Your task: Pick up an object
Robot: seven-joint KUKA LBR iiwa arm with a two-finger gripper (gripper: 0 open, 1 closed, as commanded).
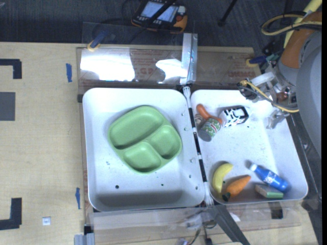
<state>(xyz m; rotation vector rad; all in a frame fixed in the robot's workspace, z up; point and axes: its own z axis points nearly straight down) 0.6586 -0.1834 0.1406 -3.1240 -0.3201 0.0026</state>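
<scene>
Approach stage, by my judgement: nothing is lifted, and every candidate object lies in its bin.

Table (41,137): pale wood-grain surface carrying both bins.

Arm (309,70): grey, smooth casing at the 3 o'clock edge, trailing yellow and orange cabling. Claw (276,117): pale metal, hanging over the right bin's 2 o'clock corner; whether it is spread or pressed together cannot be told at this slant. Nothing is seen in its grip.

Left bin (97,111): shallow, white, rounded corners, with a few dark specks. It holds a green divided plate (145,139), matte plastic, three compartments, rounded outline.

Right bin (255,147): same make. Contents, largest first:
- blue bottle (269,176), white-capped, lying on its side at 4 o'clock.
- yellow banana (220,176), curved and glossy, at 7 o'clock, touching an orange carrot (237,184), tapered.
- small can (210,128), cylindrical, tipped on its side at 10 o'clock, beside a small orange-red sausage-shaped piece (203,109).
- black-and-white patterned item (235,115) at 12 o'clock; nature unclear.
- flat greenish-brown block (269,192) under the bottle at 5 o'clock.

Next move, as assessed: pick one target, bring the claw over it and descend. The patterned item lies nearest. The banana and carrot touch, so a grasp there risks nudging both. The can and bottle, being round and on their sides, may roll.
</scene>
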